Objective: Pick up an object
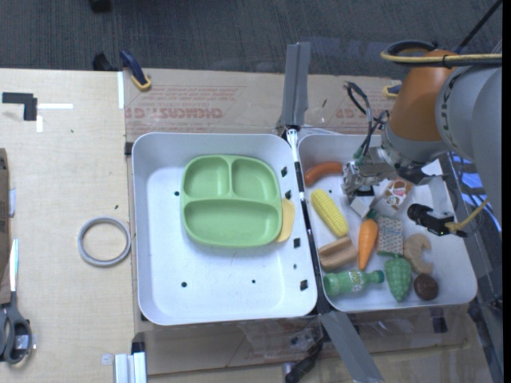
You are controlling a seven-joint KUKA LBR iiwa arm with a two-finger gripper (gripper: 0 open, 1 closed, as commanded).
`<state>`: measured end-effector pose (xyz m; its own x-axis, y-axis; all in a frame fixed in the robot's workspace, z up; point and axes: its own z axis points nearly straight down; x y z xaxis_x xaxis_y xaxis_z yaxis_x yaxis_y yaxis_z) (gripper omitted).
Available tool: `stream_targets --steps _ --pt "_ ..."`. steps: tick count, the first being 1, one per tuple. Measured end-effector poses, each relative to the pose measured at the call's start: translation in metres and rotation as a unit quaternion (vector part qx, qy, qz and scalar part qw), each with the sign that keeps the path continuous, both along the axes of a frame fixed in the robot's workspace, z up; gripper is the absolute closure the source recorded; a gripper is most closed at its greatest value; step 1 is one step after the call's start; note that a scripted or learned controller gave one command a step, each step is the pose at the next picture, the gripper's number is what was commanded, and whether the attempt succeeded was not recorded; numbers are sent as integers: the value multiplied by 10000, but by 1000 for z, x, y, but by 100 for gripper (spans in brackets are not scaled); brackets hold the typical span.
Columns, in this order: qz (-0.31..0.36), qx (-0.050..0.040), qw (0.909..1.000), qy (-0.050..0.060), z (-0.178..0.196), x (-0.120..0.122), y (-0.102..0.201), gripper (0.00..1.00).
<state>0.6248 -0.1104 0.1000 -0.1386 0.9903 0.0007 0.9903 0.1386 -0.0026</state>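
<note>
While the arm [447, 106] reaches over the right bin [459, 294], its hand [361, 183] sits low among the toys, and I cannot tell how far open it is or whether it has anything in it; the view is too cluttered there.

Taking the right bin as the landmark: the table [56, 182] spreads out to its left and carries both bins. The left bin [152, 278] touches the right bin's left wall and holds a green tray [231, 200] with a yellow piece [287, 219] tucked at the tray's side nearest the right bin. A tape ring [104, 240] lies on the table well beyond the left bin.

Inside the right bin, the corn [329, 212] lies near its left wall, with the sausage [322, 171] toward its far left corner. The carrot [366, 242] stands near the middle, the bun [337, 253] beside it toward the left wall. A green bottle [351, 281] lies along the near wall, with a green toy [398, 276] and a dark ball [425, 286] further right along that wall. A small carton [393, 198] sits just beside the hand.

No single target is named, so any of these would do; the carton and corn look nearest the hand.

The risk is crowding. The toys lie touching or nearly so, and a closing hand could catch two at once, or push one aside and close on nothing. Round shapes such as the corn or carrot would likely roll or slip out. The arm's cables hang close to the far end of the bin and might snag.
</note>
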Motion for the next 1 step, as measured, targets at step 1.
stream_targets --steps 1 --pt "1098 -7 9940 -9 94 34 54 100"
